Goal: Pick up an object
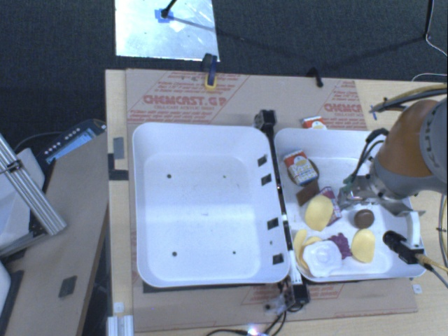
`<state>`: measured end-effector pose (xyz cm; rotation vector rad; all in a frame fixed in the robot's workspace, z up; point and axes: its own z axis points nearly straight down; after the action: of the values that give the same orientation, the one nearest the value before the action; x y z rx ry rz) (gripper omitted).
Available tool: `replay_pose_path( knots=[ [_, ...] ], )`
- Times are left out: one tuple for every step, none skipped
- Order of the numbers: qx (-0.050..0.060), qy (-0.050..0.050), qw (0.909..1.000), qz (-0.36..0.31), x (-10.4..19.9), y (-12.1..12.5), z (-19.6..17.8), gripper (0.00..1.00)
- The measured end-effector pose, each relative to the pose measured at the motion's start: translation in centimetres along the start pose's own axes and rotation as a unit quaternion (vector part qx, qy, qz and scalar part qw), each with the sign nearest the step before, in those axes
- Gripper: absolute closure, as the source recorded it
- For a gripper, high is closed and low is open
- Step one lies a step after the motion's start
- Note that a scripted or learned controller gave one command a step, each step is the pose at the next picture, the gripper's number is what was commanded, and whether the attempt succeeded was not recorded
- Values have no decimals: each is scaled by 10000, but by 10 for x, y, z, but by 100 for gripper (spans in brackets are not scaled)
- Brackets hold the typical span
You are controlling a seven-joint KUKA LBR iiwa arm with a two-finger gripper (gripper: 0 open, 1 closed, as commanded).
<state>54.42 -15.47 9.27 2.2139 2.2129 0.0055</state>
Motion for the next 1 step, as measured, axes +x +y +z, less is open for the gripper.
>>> replay_pose_path(
  knots=[
    [18, 4, 10000, -2, -55, 42, 8, 100]
  ],
)
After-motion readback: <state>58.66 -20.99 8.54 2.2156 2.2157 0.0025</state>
